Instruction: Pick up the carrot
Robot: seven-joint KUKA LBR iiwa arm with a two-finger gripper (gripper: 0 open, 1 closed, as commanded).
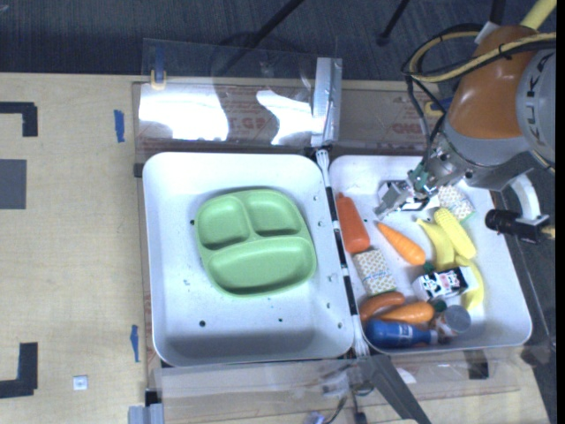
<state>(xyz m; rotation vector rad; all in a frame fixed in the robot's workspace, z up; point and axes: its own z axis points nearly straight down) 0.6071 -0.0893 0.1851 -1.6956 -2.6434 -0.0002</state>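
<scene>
Hovering over the upper part of the right bin (516, 321), the gripper (399, 197) is showing its pale metal fingers (389, 193) pointing toward the bin's left wall, and they are sitting a little apart with nothing visible between them. They are hanging just above and to the left of the carrot (402, 243), not touching it.

The carrot is lying near the middle of the right bin, a smooth orange cone tapering toward its upper-left end, tilted diagonally with its thick end pointing down and right. It is resting just beside the bananas (448, 237), a yellow bunch on its right, and near an orange-red block (353, 224) lying along the bin's left wall. A speckled packet (377, 270) is sitting just below the carrot. Further down, a second orange piece (411, 312) is lying across a blue bottle (402, 332), with a small black-and-white carton (442, 283) above them.

The arm (494, 104) is reaching in from the right, its orange band bulging over the bin's upper-right corner, the grey wrist angling down and left toward the bin floor. Yellow and black cables are looping above it.

In the left bin (168, 307), a green divided plate (256, 239) is sitting near the centre.
</scene>
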